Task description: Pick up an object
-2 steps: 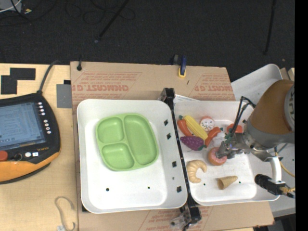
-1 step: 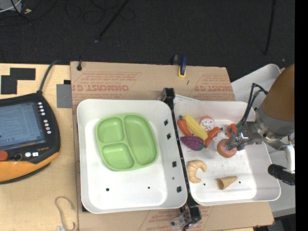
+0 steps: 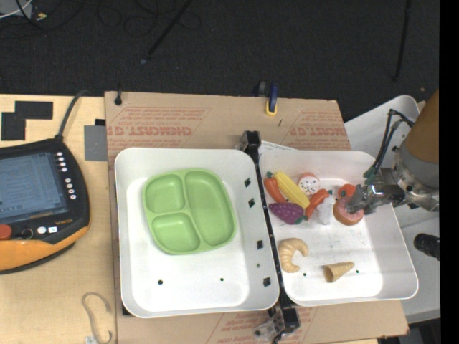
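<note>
The right bin (image 3: 387,278) holds several toy foods: a yellow corn cob (image 3: 292,188), a purple grape bunch (image 3: 285,211), a croissant (image 3: 292,253), an ice cream cone (image 3: 338,271), a small white and red round piece (image 3: 308,185), an orange carrot-like piece (image 3: 273,189) and a red tomato-like piece (image 3: 348,211). My gripper (image 3: 356,202) comes in from the right and sits low over the red piece at the bin's upper right. Its dark fingers crowd that piece, and I cannot make out whether they stand apart or closed.
The left bin (image 3: 136,278) carries a green divided plate (image 3: 189,211). A black divider (image 3: 259,221) runs between the bins. A teach pendant (image 3: 36,203) lies at the far left. Cardboard (image 3: 193,120) lines the bench under both bins.
</note>
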### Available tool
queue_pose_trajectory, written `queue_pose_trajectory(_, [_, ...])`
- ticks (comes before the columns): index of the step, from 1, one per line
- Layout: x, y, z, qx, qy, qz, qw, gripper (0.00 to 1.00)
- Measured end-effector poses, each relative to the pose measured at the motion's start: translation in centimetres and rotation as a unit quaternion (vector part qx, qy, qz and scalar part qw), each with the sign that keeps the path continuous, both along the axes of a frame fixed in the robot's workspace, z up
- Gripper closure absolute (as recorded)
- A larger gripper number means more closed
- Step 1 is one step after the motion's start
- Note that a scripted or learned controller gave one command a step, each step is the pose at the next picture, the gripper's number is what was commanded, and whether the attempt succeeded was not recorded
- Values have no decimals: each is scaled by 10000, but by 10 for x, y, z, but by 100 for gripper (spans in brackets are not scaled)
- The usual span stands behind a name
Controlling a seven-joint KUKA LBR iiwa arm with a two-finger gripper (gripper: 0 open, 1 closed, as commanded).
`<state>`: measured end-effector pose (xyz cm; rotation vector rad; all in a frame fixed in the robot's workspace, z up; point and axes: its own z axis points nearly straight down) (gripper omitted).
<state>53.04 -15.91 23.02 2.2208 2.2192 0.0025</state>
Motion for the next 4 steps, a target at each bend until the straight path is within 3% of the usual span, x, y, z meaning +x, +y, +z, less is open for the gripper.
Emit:
queue_pose_trajectory(2, [47,100,15,8,17,19,10000,100])
queue_pose_trajectory(4, [92,182,-3,8,18,12,10000,100])
